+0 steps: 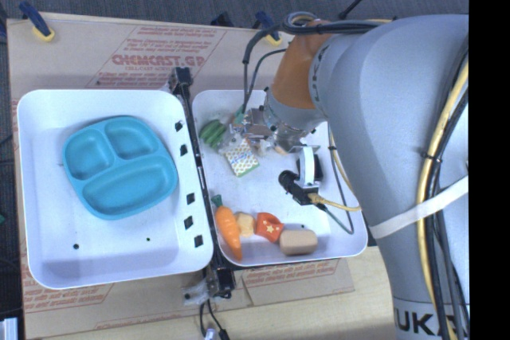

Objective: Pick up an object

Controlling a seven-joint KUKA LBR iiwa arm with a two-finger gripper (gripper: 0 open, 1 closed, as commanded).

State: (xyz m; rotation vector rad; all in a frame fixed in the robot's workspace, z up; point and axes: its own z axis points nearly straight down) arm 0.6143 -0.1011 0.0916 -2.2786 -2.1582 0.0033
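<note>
Gripper [253, 131] is lowered at centre frame into the right white bin [343, 239], over a small green-and-white patterned packet [242, 162]; whether anything is held cannot be told. Judged light and flimsy, the packet is best pinched across its edges. Open floor lies right of it; toy foods crowd the lower wall.

Bright, even overhead light with soft shadows, the white bins [48, 171] nearly washed out, and slight overall softness in focus.
</note>
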